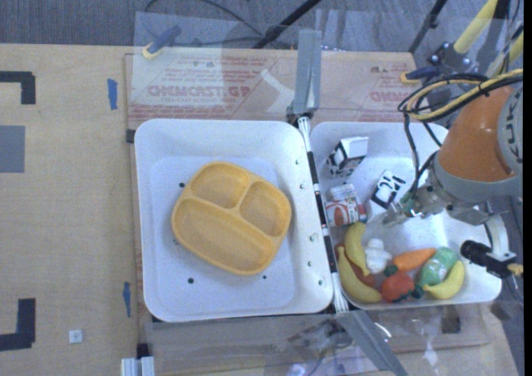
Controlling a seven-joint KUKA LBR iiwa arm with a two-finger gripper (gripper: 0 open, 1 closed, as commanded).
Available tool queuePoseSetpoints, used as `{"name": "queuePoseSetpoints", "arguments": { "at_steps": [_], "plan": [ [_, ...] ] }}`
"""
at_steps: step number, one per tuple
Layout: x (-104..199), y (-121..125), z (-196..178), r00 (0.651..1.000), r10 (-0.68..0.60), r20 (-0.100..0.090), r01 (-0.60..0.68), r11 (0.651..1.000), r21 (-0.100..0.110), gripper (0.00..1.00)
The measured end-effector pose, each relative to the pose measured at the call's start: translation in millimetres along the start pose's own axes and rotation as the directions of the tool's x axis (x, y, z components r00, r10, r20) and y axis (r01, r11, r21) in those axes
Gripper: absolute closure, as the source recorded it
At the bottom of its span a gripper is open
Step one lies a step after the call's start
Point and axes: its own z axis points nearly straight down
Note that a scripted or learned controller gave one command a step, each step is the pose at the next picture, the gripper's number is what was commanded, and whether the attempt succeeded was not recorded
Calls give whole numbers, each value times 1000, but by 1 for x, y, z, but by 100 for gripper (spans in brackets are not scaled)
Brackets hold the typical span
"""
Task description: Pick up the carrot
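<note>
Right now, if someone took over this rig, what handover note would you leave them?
Claw: low over the right bin, above the toy food pile; nothing visibly held.
Carrot: lying in the right bin's near end, between the bananas and a green piece, just below the claw.
Yellow divided plate: in the left bin.
Done: approach to the right bin.
Left: grasp the carrot and lift it.
</note>
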Motion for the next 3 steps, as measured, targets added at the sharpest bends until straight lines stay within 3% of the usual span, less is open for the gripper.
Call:
{"name": "queuePoseSetpoints", "arguments": {
  "at_steps": [1,2,3],
  "plan": [
    [-70,-45,1,959,-284,0,284,959,2,100],
    [-87,22,1,803,-596,1,596,803,0,100],
    [-103,88,-193,862,-506,-1,506,862,1,100]
  ]
}}
